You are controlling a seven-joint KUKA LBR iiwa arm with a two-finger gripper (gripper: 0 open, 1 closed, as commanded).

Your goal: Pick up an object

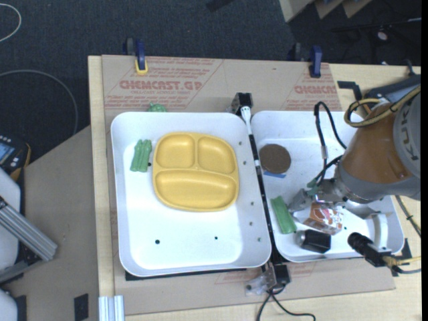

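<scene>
With its grip state impossible to tell, the gripper point(319, 202) should descend squarely over the red-and-white packet point(326, 217) at the right bin's point(294, 127) five o'clock, avoiding the green piece point(282, 215).

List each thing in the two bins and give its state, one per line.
yellow divided plate: lying flat in the left bin, compartments up.
green piece: lying beside the plate's left edge.
brown disc: flat in the right bin.
green block: lying by the right bin's left wall.
black object: lying near the front wall.
hand: low over the right bin's clutter.
</scene>
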